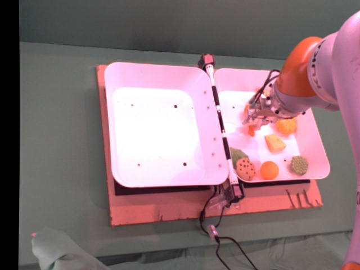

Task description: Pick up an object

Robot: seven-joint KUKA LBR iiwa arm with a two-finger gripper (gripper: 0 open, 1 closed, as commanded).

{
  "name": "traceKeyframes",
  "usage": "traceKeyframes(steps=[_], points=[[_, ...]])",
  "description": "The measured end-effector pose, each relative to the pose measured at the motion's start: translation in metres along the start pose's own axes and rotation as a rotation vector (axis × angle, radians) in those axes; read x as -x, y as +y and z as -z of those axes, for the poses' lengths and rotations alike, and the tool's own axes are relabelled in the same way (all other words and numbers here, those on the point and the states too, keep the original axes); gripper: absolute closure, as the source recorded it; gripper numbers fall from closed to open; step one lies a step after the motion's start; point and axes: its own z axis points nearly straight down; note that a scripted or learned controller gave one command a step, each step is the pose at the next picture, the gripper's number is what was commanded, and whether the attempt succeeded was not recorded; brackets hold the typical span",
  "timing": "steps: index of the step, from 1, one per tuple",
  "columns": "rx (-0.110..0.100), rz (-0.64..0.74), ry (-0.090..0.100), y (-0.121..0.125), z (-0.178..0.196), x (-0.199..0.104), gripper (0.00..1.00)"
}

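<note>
Orange piece (251,130): small, reddish-orange, on the floor of the right bin just under the gripper tips; whether the tips touch it cannot be told.
Gripper (254,116): low over the upper-middle of the right bin, above the orange piece; its tips are a blur of metal and cable, so I cannot tell if they are apart, together, or clamped on anything.
Arm (315,72): grey with an orange band, reaching in from the right edge and down to the gripper.
Orange fruit (286,126): rounded, in the right bin just right of the gripper, partly under the wrist.
Yellow wedge (275,143): near the middle of the right bin, below the orange fruit.
Orange ball (269,170): near the front wall of the right bin.
Brown disc (245,168): dark-dotted, just left of the orange ball, against a green piece (236,154).
Green ball (298,165): bumpy, front right of the bin, apart from the orange ball.
Right bin (319,151): white, shallow, holds all the items.
Left bin (152,129): white, beside the right bin, a few dark specks on its floor.
Bar (219,117): slim black-and-white strip along the seam between the bins.
Board (169,210): orange-brown, under both bins.
Cable (225,243): black, trailing from the bar's front end over the green bench.
</note>
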Motion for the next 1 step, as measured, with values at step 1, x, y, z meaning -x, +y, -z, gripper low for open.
traceKeyframes(steps=[1], points=[[-0.023,0.004,0.007,-0.0044,0.0554,-0.0037,1.0]])
